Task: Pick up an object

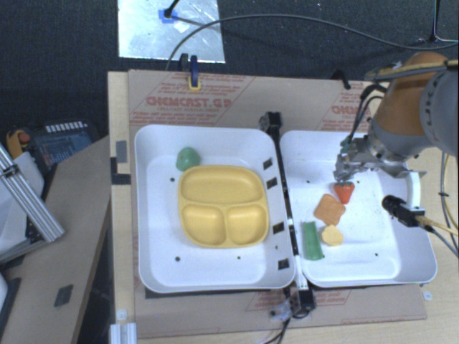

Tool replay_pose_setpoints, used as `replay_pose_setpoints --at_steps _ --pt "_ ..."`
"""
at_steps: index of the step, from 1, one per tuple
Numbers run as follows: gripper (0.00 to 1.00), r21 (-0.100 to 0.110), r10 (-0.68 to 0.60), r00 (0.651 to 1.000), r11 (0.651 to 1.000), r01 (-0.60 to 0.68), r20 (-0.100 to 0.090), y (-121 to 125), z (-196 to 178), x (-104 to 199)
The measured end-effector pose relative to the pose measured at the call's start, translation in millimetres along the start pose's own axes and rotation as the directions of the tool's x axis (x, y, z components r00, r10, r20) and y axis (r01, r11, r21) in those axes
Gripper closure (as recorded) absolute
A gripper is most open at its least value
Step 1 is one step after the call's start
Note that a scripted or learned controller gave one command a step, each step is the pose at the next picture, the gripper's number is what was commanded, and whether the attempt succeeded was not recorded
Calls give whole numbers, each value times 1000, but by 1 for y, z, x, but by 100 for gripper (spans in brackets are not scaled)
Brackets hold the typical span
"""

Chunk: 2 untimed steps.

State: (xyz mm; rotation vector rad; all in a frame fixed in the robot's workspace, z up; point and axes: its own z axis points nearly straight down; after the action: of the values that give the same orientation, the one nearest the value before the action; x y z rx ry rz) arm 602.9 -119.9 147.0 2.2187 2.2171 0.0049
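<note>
Nearest the front edge of the worktop (215, 314), the right bin (409, 264) held a green stick-shaped piece (312, 240) by its left wall, with a small round yellow piece (331, 235) just beside it. Slightly farther back lay an orange block (328, 210), near both. Beyond that, toward the middle of the right bin, the gripper (345, 181) stood directly over a small red-orange toy with a green top (345, 191), touching or nearly touching it; whether the fingers were open or closed on it could not be told. The left bin (154, 264) carried a yellow three-compartment tray (222, 205) at its centre, and a green rounded object (188, 158) lay just beyond the tray's far left corner.
</note>
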Motion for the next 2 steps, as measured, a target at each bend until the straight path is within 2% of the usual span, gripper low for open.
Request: replay_pose_setpoints --at_steps 1,2 --pt "100 0 -5 1000 1000 5 -1 -2 -55 10" --pt "100 -3 -5 1000 1000 5 0 4 -119 7"
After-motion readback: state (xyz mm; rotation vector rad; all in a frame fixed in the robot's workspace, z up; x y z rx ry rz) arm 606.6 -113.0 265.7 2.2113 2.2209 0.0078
